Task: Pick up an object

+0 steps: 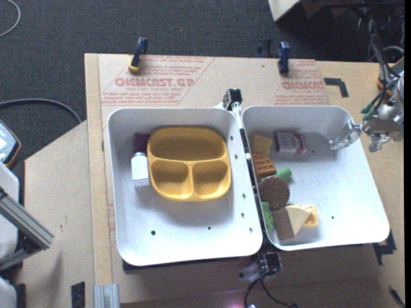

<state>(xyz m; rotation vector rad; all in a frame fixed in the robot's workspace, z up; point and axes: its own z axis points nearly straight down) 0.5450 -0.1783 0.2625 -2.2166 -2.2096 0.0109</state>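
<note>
On the worktop [96, 172], two shallow white bins sit side by side, w/ a thin divider seam btwn them. Left bin [122, 236] carries a yellow divided plate [189, 162], three compartments, lying flat near bin centre, slightly toward 12 o'clock. Just at the plate's 9 o'clock stands a small white bottle [140, 169], touching or nearly touching the plate rim; behind it, toward 12 o'clock, a dark maroon item [142, 139] peeks out, too hidden to name.

Right bin [359, 204] holds the loose objs, all crowded toward its 9 o'clock side. From 12 to 6 along that edge: a tan slice [261, 144], a waffle-like brown piece [263, 166] just below it, a green bit [283, 172] at the waffle's 3 o'clock, a round brown cookie-like disc [274, 192], then a green piece [267, 215] and a tan/yellow wedge, cheese-like [295, 220], at approx 7 o'clock of the bin. A small pink-and-white carton [290, 142] lies apart at approx 11 o'clock, near the tan slice.

The hand [350, 133] sits at the right bin's 2 o'clock corner, reaching in from the rim, over bare bin floor, well apart from carton and food pieces. Nothing visible btwn its fingers; how far they're spread — can't tell, too small and blurred.

Two clamps on the worktop's far edge: yellow-handled one [137, 55] at approx 11 o'clock, blue one [283, 56] at approx 1 o'clock.
</note>
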